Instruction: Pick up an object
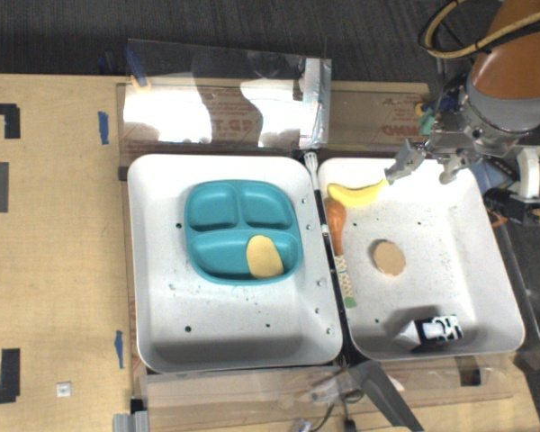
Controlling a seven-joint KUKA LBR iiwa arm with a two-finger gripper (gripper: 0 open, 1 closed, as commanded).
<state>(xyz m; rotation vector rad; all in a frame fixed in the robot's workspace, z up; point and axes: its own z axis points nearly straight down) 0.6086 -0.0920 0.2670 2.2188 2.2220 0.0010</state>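
The gripper [425, 162] hangs spread and empty just right of the banana [355, 193], at the right bin's [495, 241] far edge. Approach step, I judge; next it must descend and straddle the banana.

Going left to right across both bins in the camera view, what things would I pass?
Teal divided tray → yellow oval piece on it → orange carrot → tan round disc → black and white item.

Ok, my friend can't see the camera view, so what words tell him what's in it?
A robot arm's end effector hangs open over the right bin, near a banana, a tan disc and a black-and-white object. The left bin holds a teal tray.
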